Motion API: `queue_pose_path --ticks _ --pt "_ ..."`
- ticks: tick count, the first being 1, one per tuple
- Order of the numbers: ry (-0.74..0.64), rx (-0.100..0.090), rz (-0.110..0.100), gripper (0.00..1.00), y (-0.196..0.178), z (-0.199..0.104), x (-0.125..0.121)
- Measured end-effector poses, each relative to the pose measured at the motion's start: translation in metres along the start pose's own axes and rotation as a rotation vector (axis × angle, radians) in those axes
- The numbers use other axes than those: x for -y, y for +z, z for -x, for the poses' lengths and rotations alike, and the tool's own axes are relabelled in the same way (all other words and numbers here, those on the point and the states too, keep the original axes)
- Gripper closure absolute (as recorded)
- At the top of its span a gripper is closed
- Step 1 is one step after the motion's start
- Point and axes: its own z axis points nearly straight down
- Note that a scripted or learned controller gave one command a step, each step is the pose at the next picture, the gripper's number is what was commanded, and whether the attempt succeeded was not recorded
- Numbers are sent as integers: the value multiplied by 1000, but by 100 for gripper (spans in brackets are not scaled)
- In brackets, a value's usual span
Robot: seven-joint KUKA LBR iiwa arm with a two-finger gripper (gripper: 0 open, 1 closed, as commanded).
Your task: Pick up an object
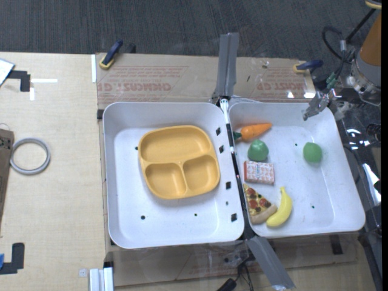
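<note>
I had the two white bins side by side in the middle of the frame. The left bin [121, 223] held a yellow divided plate [179, 160], lying flat near its centre. The right bin [339, 211] held the small things I could go for: a banana [280, 209] at the lower middle, touching a pizza slice [257, 204] to its left; a small pink box [259, 173] just above those; a carrot [254, 130] at the upper left corner against the divider; a green pepper [257, 150] just under the carrot; and a green ball [313, 153] alone toward the right, well apart from the rest.

The gripper [316, 106] sat at the upper right of the frame, over the far rim of the right bin, holding nothing. I could not tell how it was set; it was too small and cluttered with cables.

My worries from there: the ball would likely roll off a slightly off-centre pinch, the flat pizza slice gave little to grab, and a descent near the carrot risked striking the divider. The banana and pizza, touching, might drag each other.
</note>
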Motion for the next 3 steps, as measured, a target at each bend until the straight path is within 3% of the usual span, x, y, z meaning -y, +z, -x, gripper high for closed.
queue_pose_path --ticks 1,2,3 --pt "12 -14 -7 0 118 10 66" --pt "13 -8 -7 100 111 12 65" --pt "90 1 3 100 12 -33 -4"
